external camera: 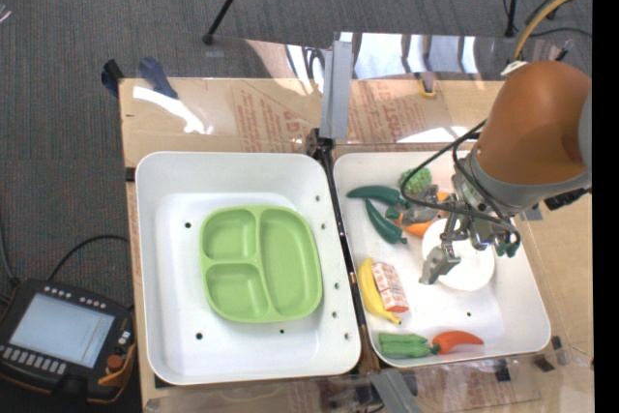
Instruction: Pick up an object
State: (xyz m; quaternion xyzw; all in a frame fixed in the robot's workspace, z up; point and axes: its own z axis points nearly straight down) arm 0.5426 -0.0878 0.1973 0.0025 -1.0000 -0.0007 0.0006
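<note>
Round white plastic dish [466, 272], right bin [522, 324], lower right of frame, sits directly under the gripper [437, 266]. Grip state: can't tell, nothing visibly held. Risk: the dish is flat, smooth and low-rimmed, so it'll probably slip or tip out. Left of it: orange carrot toy [418, 228], glossy dark green curved pods [379, 208], yellow banana [373, 290] touching a red-white packet [391, 286]. Far left bin: matte lime three-compartment tray [261, 263].

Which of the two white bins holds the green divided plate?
The left bin holds the green plate; the right bin, under the hand, holds toy foods.
</note>
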